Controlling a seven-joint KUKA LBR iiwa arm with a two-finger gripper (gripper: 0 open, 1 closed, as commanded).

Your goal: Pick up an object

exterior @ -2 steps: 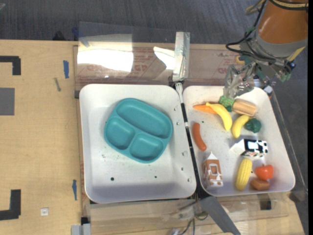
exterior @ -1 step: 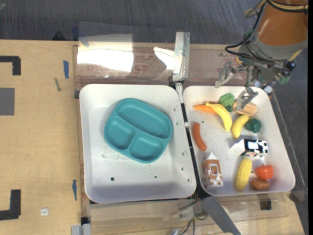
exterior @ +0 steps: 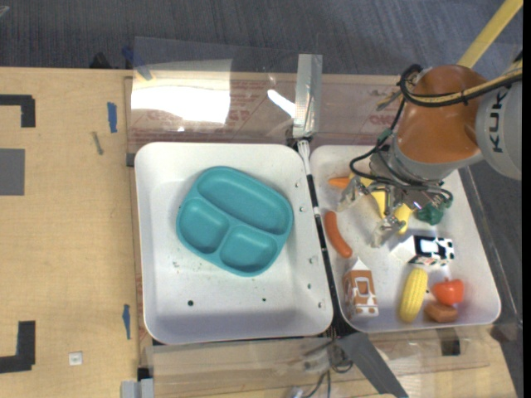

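Note:
My gripper [exterior: 383,210] hangs low over the upper middle of the right bin [exterior: 485,264], under the orange wrist band. A yellow toy [exterior: 398,211] lies directly beneath it, partly covered by the gripper. Close around it are a small orange piece [exterior: 338,182], a red sausage [exterior: 337,233] and a green toy [exterior: 431,215]. Nearer the front lie a black-and-white cow [exterior: 435,249], a yellow corn cob [exterior: 412,293], a red tomato [exterior: 449,291], a brown piece [exterior: 440,312] and a white-and-brown carton [exterior: 361,293].
The left bin [exterior: 158,288] holds a teal divided plate [exterior: 235,220]. A raised divider [exterior: 318,247] separates the two bins. A clear panel [exterior: 216,98] and a metal bracket [exterior: 306,94] stand behind them.

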